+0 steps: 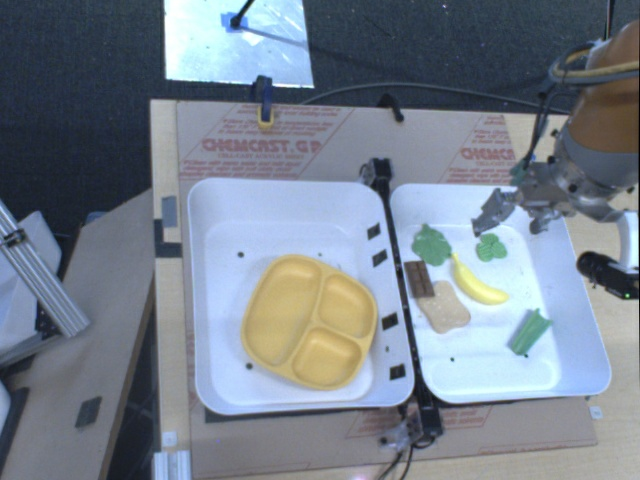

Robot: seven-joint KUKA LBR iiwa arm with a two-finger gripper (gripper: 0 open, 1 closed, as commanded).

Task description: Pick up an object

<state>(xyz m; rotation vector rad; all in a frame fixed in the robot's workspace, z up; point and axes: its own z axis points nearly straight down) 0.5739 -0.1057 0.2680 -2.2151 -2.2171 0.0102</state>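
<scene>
While the gripper hangs with its two fingers spread and nothing between them, a small green broccoli piece lies just below it in the right bin. Reaching in from the right, the grey arm with its orange band slants over that bin's upper corner. Also there: a green leaf, banana, brown bar, tan bread slice and green wedge. A yellow divided tray sits in the left bin.

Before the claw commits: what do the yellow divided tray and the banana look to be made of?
Yellow divided tray: likely moulded plastic, matte, uniform colour with soft rounded compartment ridges. Banana: probably a plastic toy, smooth, evenly bright yellow with no spots; the view is too coarse to be sure.
</scene>
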